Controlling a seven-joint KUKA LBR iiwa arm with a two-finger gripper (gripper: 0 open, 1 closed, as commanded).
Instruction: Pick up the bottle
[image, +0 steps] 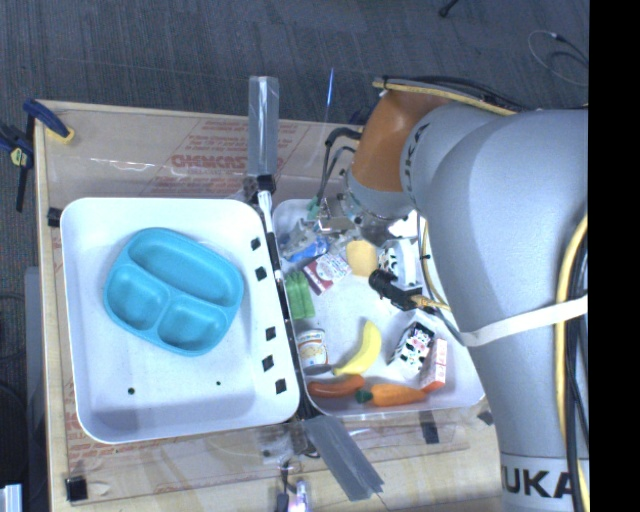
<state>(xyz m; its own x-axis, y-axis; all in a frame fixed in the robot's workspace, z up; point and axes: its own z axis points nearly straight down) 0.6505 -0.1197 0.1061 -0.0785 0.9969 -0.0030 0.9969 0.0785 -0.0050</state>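
A small clear bottle (303, 241) with blue on it lies in the far left corner of the right bin (455, 398), partly hidden by the gripper. My gripper (325, 222) hangs below the orange band, right over that corner and just above the bottle. I cannot make out whether it touches the bottle. The big grey arm covers the bin's right side.
In the right bin lie a yellow lemon (362, 258), a red-and-white packet (331, 268), a green pack (298, 295), a small jar (312, 350), a banana (363, 350), a carrot (388, 395) and a carton (420, 352). The left bin (90, 400) holds a blue divided plate (175, 290).
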